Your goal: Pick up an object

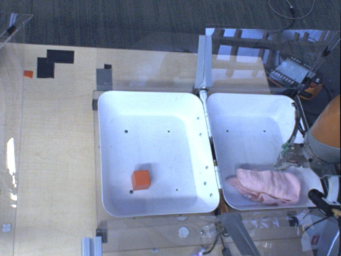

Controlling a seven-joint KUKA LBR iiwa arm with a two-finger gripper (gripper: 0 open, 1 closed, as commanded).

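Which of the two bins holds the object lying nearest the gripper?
The right bin: its pink cloth lies just below the gripper; the orange block sits in the left bin.

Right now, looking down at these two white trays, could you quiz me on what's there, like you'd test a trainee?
1. True or false: the orange block lies in the right bin.
2. Which bin holds the pink cloth? A) left bin B) right bin
3. Fill in: the gripper hangs over the ____ bin, just above the cloth's far right end.

Key: 1 false; 2 B; 3 right.
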